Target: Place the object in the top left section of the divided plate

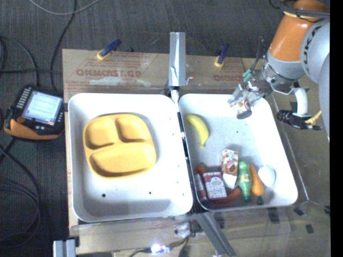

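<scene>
Curved yellow banana (198, 128) apart from glossy three-section plate (120, 143); pincer (244, 101) state unclear.

The bench (80, 63), cardboard-topped, carries two white bins touching side by side: the left bin (80, 197) and the right bin (278, 143). Blue-and-yellow clamps (109, 48) sit behind the left bin.

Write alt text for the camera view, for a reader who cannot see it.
A gripper hangs over the right bin's far corner. That bin holds a banana, cartons and toy vegetables. The left bin holds a yellow divided plate.
</scene>
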`<control>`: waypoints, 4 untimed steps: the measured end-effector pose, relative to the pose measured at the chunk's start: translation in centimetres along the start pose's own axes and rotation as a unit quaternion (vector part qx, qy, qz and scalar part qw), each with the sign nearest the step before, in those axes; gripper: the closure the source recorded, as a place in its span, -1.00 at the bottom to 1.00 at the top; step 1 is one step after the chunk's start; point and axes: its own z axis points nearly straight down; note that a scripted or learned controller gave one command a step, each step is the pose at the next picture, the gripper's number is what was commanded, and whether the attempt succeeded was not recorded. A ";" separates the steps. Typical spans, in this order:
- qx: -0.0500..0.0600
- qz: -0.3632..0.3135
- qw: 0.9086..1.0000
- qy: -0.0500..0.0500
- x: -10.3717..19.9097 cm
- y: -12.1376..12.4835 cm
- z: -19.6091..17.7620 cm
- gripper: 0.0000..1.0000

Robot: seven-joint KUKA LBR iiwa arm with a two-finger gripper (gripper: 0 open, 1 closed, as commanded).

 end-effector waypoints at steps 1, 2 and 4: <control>0.001 0.100 0.995 0.002 10.8 -1.7 2.0 1.00; 0.001 0.129 0.992 0.001 21.5 -1.4 -1.0 1.00; 0.000 -0.027 1.000 -0.001 30.7 2.2 1.0 1.00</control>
